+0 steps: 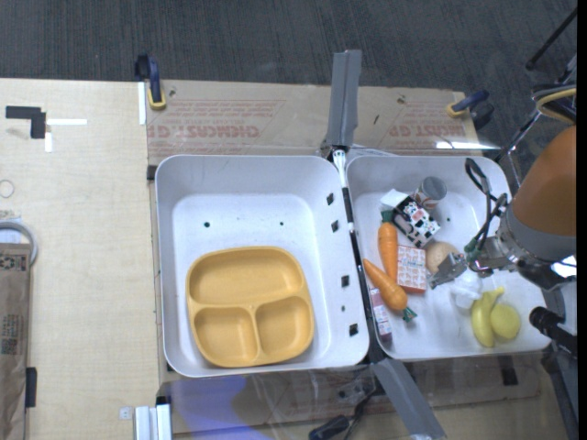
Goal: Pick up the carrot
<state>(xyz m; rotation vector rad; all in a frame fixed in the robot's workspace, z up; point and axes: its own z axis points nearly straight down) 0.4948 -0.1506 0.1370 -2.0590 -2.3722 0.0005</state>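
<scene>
We note two carrots in the right bin (362, 246): one carrot (388, 250) lies lengthwise near the bin's left wall, and a second carrot (386, 286) lies slanted just below it, its tip toward the front-left corner. A printed card (412, 268) sits just beside both. The gripper (451, 269) hangs over the bin's middle, near a pale round item (439, 254); nothing sits between its parts and we cannot tell how wide it stands. A banana (481, 319) and a yellow fruit (504, 321) lie touching near the front-right corner. The left bin (174, 246) carries a yellow divided tray (248, 305) toward its front edge.
</scene>
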